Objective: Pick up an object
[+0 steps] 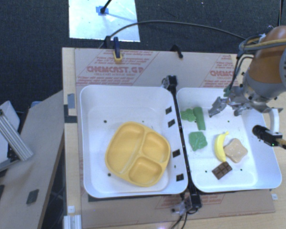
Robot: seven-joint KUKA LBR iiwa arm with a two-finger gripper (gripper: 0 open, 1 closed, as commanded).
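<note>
Gripper (218, 107) hovers over right bin (262, 175), can't tell its state. Banana (221, 147): small, yellow, curved, lying near bin centre, touching tan toast slice (235, 150), green pieces just left

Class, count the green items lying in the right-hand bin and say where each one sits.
2. One green piece lies near the bin's left wall, toward the back. The other green piece lies just in front of it, left of the banana. Nothing seems hidden.
</note>
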